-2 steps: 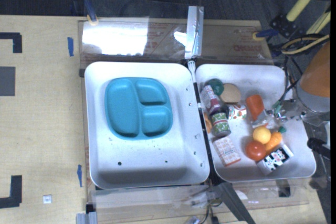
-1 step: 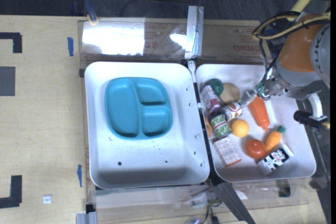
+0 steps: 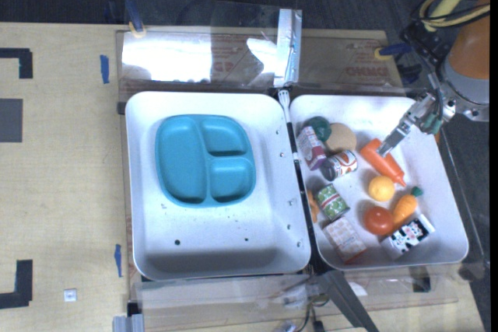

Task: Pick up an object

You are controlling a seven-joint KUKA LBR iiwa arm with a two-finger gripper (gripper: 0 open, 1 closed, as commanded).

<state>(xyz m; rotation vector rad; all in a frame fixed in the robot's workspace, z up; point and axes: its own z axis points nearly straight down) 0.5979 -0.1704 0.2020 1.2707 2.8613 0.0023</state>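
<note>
The right bin point(image 3: 447, 167) holds several toy foods. An orange carrot point(image 3: 383, 159) lies near its upper middle, with a yellow-orange ball point(image 3: 381, 188), a red tomato point(image 3: 377, 220) and a smaller orange piece with a green top point(image 3: 405, 204) below it. My gripper point(image 3: 391, 141) reaches in from the upper right at a slant. Its tip sits right at the upper end of the carrot, and nothing hangs from it.
Several small cans point(image 3: 342, 165) and a tan potato point(image 3: 341, 136) crowd the right bin's left side. A black-and-white box point(image 3: 410, 234) and a packet point(image 3: 344, 238) lie near its front. The left bin point(image 3: 148, 237) holds a blue divided plate point(image 3: 206, 159).
</note>
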